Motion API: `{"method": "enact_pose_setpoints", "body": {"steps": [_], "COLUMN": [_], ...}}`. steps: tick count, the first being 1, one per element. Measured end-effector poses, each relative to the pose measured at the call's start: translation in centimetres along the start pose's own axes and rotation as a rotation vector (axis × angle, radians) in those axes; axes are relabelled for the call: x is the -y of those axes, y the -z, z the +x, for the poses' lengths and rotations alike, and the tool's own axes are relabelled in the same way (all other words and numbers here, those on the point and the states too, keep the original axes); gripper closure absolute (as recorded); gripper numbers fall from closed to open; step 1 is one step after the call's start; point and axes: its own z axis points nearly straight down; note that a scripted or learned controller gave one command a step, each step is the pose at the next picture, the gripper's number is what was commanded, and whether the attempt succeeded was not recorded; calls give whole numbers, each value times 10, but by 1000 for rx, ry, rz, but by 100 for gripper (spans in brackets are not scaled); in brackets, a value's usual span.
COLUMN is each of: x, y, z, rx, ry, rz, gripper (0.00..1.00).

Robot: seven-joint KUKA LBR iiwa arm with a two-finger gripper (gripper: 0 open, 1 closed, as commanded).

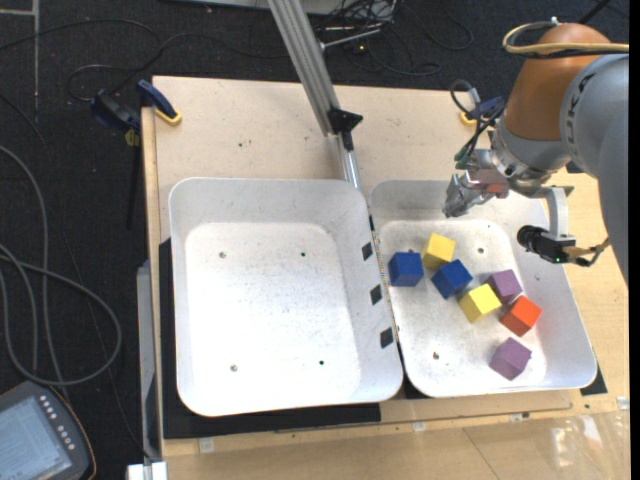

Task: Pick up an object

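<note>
Several foam cubes lie in the right bin (560, 368): a blue cube (405, 268) at the left, a yellow cube (438, 249) behind a second blue cube (452, 278), another yellow cube (481, 301), a purple cube (505, 285), an orange cube (520, 315) and a purple cube (511, 357) nearest the front. My gripper (457, 201) hangs over the far edge of the right bin, behind the yellow cube and apart from every cube. Nothing shows between its tips.
The left bin (265, 293) stands beside the right one, sharing a raised middle rim. A slanted metal pole (305, 58) rises from the bench behind the bins. Clamps sit at the bench's far corners. Cables lie on the floor around.
</note>
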Motion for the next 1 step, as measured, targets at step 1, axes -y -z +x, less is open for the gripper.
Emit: {"method": "enact_pose_setpoints", "body": {"steps": [1], "x": [-2], "y": [54], "z": [0], "rx": [1], "ry": [0], "rz": [-1], "gripper": [100]}}
